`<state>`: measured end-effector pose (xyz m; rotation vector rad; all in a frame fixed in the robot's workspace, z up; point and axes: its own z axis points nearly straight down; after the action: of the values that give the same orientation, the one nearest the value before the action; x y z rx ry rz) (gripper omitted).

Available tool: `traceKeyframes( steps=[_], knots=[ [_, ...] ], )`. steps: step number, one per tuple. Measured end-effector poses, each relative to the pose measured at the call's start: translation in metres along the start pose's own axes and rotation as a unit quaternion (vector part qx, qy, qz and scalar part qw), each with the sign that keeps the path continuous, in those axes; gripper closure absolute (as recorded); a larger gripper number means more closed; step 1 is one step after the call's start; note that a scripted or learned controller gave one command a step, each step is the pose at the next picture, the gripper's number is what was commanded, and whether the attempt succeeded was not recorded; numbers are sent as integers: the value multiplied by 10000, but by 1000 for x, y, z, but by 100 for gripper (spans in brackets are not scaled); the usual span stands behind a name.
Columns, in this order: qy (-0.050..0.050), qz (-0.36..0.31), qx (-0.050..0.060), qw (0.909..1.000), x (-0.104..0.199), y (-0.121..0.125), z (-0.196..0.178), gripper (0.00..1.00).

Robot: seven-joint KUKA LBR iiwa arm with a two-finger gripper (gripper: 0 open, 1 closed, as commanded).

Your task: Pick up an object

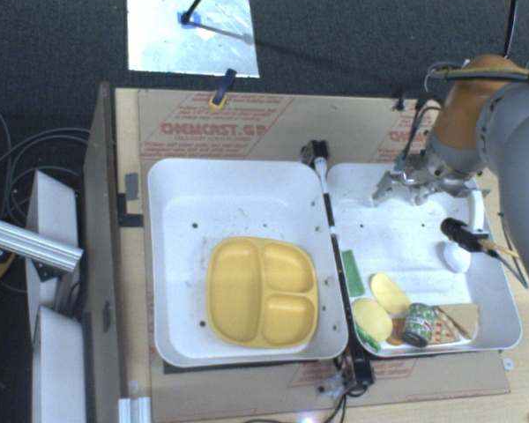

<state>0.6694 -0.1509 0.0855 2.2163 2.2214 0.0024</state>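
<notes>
Grey metal fingers (406, 186), their opening impossible to tell, hover over the right bin (502, 307) toward its twelve o'clock edge, well apart from the yellow pieces (381, 307), can (417, 322) and pizza slice (447, 324) clustered at six o'clock, while the left bin (172, 236) holds a yellow divided plate (262, 291).

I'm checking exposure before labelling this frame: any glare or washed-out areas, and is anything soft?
Camera view: the right bin floor is washed out near white; the foil sheet beyond the bench glares; the arm is soft at the right edge; the yellow tray looks evenly lit.
</notes>
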Motion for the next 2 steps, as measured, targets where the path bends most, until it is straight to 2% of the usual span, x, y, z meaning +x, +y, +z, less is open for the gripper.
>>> traceKeyframes(
  steps=[2],
  knots=[
    [0,-9,4,10000,3,0,0,0]
  ],
)
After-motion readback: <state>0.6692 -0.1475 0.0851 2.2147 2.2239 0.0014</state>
